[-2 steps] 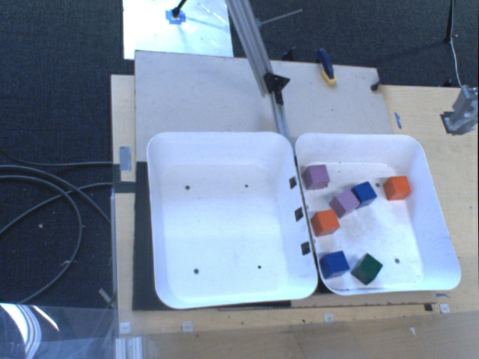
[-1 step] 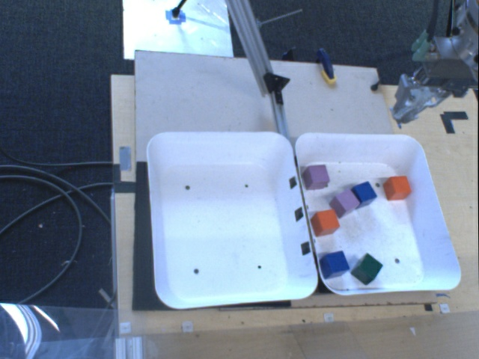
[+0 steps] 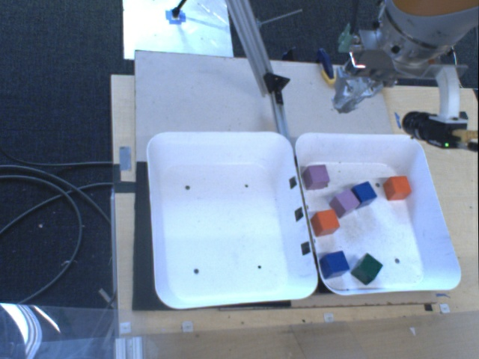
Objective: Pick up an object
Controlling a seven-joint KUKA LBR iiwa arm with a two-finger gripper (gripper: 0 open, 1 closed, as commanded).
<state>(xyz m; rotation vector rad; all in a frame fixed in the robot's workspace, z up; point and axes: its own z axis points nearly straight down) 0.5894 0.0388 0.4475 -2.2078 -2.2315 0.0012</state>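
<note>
claw (image 3: 350, 96) upper right, above right bin (image 3: 430, 178) | we can't tell its state | blocks (image 3: 325, 221) lie unpicked lower right | pick not started

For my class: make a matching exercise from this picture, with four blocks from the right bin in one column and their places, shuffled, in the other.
Blocks
1. green block
2. purple block by the divider
3. orange block near the far right wall
4. lower blue block

Places
A. top left corner of the right bin
B. just left of the green block
C. near the bin's front edge, right of a blue block
D. upper right, right of the other blue block

Pairs: 1-C, 2-A, 3-D, 4-B
</note>
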